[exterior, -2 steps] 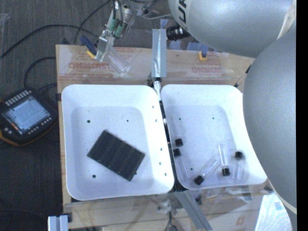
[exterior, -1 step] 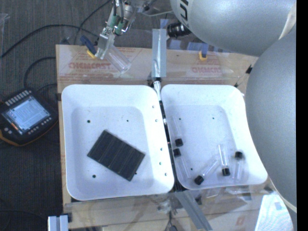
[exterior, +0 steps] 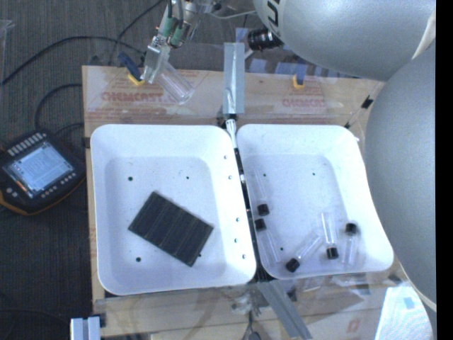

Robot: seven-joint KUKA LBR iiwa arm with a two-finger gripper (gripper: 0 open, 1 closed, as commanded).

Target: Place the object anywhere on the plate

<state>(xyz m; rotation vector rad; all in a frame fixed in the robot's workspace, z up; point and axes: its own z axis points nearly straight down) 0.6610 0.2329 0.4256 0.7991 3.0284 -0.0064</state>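
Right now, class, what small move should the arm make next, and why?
Probably shift the pincer toward the view's near side, over the left bin. A clear vial sits at its tip, whether gripped I cannot tell. Both hang beyond the bin's far rim, while the dark plate lies in that bin's near half.

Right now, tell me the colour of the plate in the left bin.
Dark grey, ribbed plate, seen in the camera view.

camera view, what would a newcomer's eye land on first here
The huge grey arm crowds the top right. Next comes the dark ribbed plate, lying askew in the left bin. Then the gripper, raised beyond the bins with a clear vial between its fingers, while capped vials lie scattered in the right bin.
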